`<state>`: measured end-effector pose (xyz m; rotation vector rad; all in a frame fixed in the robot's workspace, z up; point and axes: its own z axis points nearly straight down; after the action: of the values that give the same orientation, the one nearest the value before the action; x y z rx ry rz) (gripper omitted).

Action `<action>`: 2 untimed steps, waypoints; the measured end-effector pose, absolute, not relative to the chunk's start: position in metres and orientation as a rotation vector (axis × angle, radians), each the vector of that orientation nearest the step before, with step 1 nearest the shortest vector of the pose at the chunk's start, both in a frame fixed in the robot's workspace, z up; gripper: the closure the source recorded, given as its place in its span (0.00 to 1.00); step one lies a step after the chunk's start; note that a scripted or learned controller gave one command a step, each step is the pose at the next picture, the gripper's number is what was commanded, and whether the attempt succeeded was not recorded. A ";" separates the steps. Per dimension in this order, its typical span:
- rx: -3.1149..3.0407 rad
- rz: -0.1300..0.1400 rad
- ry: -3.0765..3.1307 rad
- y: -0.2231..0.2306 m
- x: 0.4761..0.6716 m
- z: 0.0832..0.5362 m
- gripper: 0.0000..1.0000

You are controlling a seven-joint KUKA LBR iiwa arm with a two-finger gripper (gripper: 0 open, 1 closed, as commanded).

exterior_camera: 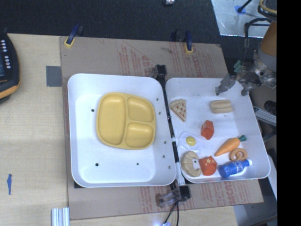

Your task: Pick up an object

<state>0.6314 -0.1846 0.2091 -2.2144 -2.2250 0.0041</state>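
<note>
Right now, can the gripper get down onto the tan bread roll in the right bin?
Probably yes. The gripper hangs at the right bin's upper edge, just above the bread roll, which lies apart from the other food with nothing over it.

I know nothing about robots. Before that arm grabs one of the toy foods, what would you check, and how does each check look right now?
1. Toys within the right bin: ok, all lie inside it.
2. Claw carrying nothing: ok, no toy between its fingers.
3. Claw fingers spread: ok, they look apart.
4. Nearest target free: ok, the bread roll lies alone, just below the claw.
5. Crowding: not ok, the blue bottle, red toy and doughnut are packed together.
6. Claw height above the bin: cannot tell.
</note>
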 end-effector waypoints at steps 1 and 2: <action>-2.206 0.014 -2.214 -0.150 0.561 0.085 0.00; -2.216 0.006 -2.224 -0.154 0.566 0.102 1.00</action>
<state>0.5659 -0.1535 0.1023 -2.2156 -2.2243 0.0058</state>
